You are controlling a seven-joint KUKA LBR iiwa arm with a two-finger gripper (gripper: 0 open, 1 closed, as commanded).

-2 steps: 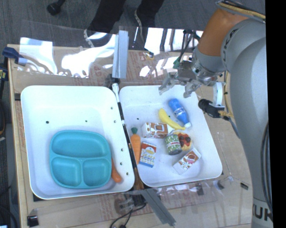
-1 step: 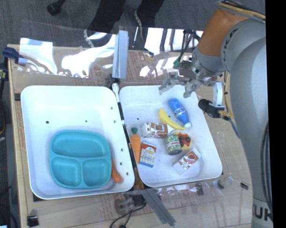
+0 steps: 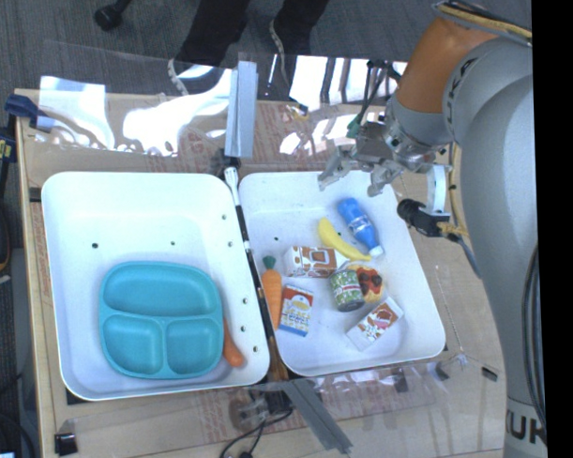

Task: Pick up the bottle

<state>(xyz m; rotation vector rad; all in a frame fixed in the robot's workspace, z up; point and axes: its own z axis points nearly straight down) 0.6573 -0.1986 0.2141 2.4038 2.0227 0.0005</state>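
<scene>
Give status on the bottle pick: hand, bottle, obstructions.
Hand open above right bin's far edge, holding nothing. Blue bottle lying in bin, ungrasped. Banana touching its left side.

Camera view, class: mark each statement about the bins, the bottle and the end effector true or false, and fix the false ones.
1. The blue bottle lies in the right bin. True.
2. The end effector grips the bottle. False: it is above the bin's far edge, apart from the bottle.
3. A banana lies next to the bottle. True.
4. The teal divided tray sits in the right bin. False: it sits in the left bin.
5. A carrot lies in the right bin by its left wall. True.
</scene>
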